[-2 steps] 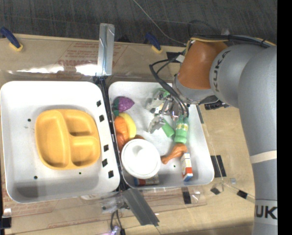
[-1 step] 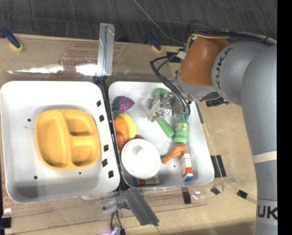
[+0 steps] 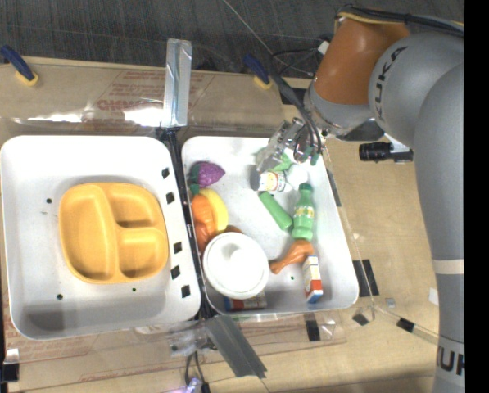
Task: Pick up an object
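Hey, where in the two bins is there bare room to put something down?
Left bin: bare floor all around the yellow divided tray, widest below it. Right bin: a bare strip along the top wall, left of the pincer. Elsewhere it is crowded: purple toy, white bowl, green bottle.

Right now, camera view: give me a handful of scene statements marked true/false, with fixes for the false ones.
1. The yellow divided tray sits in the left bin. True.
2. The gripper is over the left bin. False: it is over the upper part of the right bin.
3. The white bowl is in the right bin, toward its near edge. True.
4. The green bottle lies in the yellow tray. False: it lies in the right bin, beside the orange toy carrot.
5. The purple toy is near the right bin's upper left corner. True.
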Tool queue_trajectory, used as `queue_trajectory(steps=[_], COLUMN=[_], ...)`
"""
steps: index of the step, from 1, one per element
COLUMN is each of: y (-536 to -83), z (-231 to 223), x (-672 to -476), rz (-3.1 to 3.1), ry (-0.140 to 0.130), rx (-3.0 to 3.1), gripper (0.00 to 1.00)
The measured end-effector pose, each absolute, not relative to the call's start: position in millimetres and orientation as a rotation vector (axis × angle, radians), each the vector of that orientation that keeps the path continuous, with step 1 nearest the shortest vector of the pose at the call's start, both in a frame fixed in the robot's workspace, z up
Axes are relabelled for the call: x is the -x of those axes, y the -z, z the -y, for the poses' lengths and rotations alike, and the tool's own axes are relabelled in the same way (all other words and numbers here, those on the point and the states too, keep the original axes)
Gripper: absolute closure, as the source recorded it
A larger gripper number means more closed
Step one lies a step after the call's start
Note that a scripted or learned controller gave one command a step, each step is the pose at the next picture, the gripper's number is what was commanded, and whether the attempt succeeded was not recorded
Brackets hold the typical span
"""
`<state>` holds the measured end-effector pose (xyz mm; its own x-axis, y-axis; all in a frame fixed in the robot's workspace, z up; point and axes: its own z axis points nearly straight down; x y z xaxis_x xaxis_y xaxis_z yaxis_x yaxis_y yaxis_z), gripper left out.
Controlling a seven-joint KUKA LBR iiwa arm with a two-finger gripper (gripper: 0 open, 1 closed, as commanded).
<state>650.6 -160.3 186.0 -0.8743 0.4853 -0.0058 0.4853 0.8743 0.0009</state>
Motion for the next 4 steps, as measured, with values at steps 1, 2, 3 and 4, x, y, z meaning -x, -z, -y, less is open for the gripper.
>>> queue_trajectory(steps=[1, 2, 3, 4], y=[-250, -285, -297, -287], z=[168, 149, 135, 157], x=[-645.6, -648.5, -645.3, -588.8], rz=[-2.914, -2.846, -2.63, -2.602], ry=[0.001, 0.001, 0.002, 0.004], rx=[-1.16, -1.322, -1.714, -1.761], gripper=[1.0, 1.0, 1.0, 1.0])
